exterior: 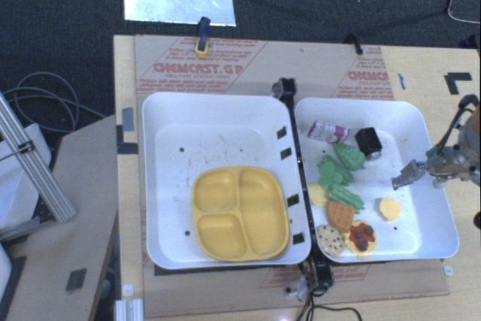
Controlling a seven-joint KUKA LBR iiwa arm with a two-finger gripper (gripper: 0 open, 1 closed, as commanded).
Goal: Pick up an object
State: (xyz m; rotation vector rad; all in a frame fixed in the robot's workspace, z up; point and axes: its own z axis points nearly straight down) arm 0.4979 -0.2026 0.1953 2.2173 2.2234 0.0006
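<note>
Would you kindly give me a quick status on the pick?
Gripper low in right bin, nothing seen held. Yellow piece lies just below it. No obstruction between.

The arm (467, 133) reaches in from three o'clock, low on that side. Its gripper (406, 175) points toward nine o'clock, tilted a little downward. It carries nothing. Whether the tips are parted or closed is not clear at this size.
</note>
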